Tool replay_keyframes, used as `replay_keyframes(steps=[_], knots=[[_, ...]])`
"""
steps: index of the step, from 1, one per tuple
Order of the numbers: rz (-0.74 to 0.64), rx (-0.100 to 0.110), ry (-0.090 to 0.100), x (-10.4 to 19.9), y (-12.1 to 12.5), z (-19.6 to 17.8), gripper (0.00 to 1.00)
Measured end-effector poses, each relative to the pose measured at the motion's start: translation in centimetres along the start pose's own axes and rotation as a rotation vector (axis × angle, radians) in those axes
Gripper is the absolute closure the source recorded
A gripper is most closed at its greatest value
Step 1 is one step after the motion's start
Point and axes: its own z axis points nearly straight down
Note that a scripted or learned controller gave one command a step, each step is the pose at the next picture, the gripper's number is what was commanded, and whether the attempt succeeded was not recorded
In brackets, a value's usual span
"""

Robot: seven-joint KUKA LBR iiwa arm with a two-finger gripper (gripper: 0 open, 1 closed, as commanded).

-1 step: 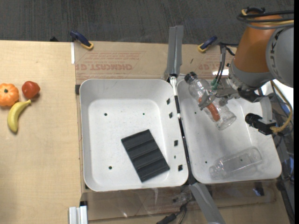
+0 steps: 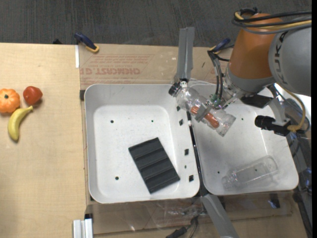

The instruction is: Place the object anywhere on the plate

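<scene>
Reaching in from the right, the arm (image 2: 257, 43) bends down over the upper part of the right bin (image 2: 277, 133). Its orange band sits above the wrist, and the gripper (image 2: 208, 115) angles down and leftward, close to the wall the two bins share. The gripper's tip is a clutter of clear plastic and coppery parts, so whether it is open or closed cannot be told, and nothing can be confirmed as held.

The likely object, a clear plastic bottle (image 2: 250, 172), lies on its side near the front right corner of the right bin, well apart from the gripper. Its position suggests it is still waiting to be picked up.

A dark ribbed slab (image 2: 153, 165), probably the plate, lies flat and skewed in the left bin (image 2: 99, 133), toward the front edge. Lying flat, it offers a broad landing surface, which suits a task that allows placement anywhere on it.

On the wooden bench to the left, outside the bins, a banana (image 2: 17, 123), a red fruit (image 2: 32, 95) and an orange fruit (image 2: 9, 101) sit together, seemingly unrelated to the job.
</scene>
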Motion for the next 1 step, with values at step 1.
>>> replay_keyframes(steps=[1], knots=[[-0.211,0.002,0.001,8.25,3.75,0.1,1.0]])
